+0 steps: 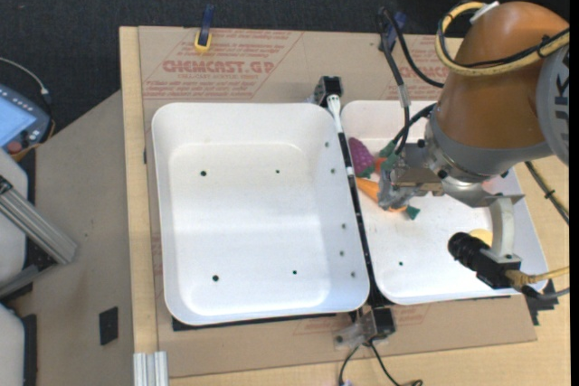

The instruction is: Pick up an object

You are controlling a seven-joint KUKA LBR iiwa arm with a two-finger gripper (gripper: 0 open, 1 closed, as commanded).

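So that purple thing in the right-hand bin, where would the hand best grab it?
Probably across its narrow width, coming straight down from above. The purple thing lies flat and elongated near the bin's left wall, so a sideways approach looks blocked. The hand hangs just beside it, over an orange piece.

White bins point(244, 285); purple object point(362, 156); orange object point(368, 188).

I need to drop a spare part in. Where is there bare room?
The left bin is bare between its walls. The right bin is crowded at its upper left, where the gripper sits over a purple object and an orange object; its lower floor is freer.
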